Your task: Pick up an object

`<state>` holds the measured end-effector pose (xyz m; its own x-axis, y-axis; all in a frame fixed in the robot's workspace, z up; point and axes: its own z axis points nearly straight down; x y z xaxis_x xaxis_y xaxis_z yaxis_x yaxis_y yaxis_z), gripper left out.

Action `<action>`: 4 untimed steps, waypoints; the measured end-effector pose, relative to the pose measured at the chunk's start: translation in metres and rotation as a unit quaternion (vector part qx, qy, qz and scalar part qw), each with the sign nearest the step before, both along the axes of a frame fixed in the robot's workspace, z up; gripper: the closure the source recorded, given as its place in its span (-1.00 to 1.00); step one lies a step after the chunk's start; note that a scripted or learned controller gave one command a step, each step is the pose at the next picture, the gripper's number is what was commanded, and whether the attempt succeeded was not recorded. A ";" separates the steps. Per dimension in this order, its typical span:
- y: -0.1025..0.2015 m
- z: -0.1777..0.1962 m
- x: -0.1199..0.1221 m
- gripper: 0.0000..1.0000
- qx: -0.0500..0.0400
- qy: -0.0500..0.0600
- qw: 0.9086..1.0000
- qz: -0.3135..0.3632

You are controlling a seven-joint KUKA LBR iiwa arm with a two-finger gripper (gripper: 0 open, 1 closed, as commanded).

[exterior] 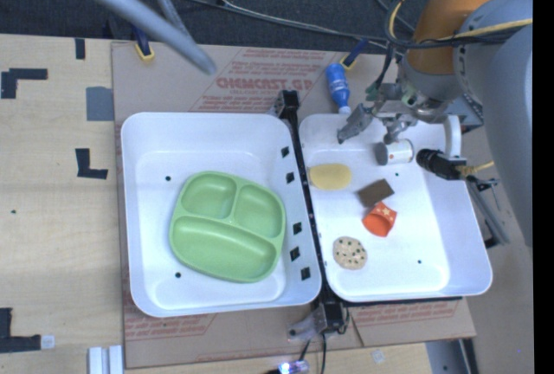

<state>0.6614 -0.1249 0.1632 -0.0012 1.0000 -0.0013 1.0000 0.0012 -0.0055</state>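
Gripper (370,134), fingers spread and holding nothing, hangs over the upper right bin (450,273); the yellow piece (330,177) lies just below-left, so a straight descent could miss it

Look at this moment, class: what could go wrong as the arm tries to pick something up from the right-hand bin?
1. The brown block and orange piece lie very close together, so a grasp may nudge or catch both.
2. The gripper hangs open near the right bin's far wall, off to the side of the yellow piece, so closing there would likely grab nothing.
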 end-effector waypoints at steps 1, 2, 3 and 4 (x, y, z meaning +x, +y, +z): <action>-0.002 -0.046 -0.007 -1.00 0.000 0.000 1.000 0.000; -0.001 -0.033 -0.006 1.00 0.000 -0.002 1.000 0.001; 0.002 0.029 0.000 1.00 0.000 -0.005 1.000 0.001; -0.002 0.073 -0.003 1.00 0.000 -0.004 1.000 0.000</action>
<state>0.6579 -0.1271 0.2364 -0.0010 1.0000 -0.0007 1.0000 0.0010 0.0022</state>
